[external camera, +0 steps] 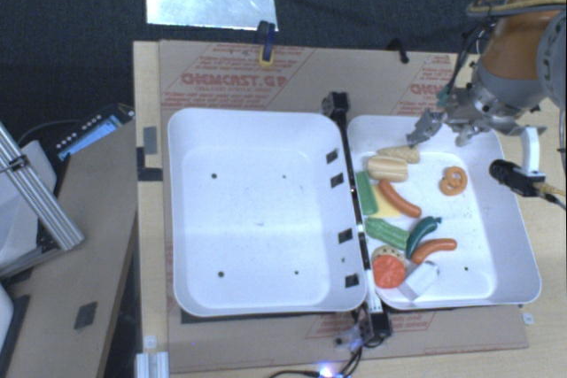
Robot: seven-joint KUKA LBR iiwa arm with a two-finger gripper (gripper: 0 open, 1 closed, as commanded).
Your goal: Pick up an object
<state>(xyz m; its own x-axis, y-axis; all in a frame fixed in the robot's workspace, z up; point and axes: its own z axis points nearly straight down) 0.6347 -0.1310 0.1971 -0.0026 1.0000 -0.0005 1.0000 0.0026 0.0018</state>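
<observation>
The right bin (512, 230) holds a heap of toy food: a beige bread roll (387, 168), an orange pretzel (453, 181), an orange sausage (400, 197), a green cucumber (384, 231), a dark green pepper (423, 229), a red-orange sausage (433, 248), a red tomato (387, 271) and a white block (419, 279). My gripper (445, 132) hangs over that bin's far edge, above and to the right of the bread roll. Its fingers are spread open with nothing between them.
The left bin (257, 217) lies beside the right one, with a black hinge strip (344, 181) between them. A flat green piece (366, 193) lies against the right bin's left wall. A black cable end (509, 175) hangs by the arm.
</observation>
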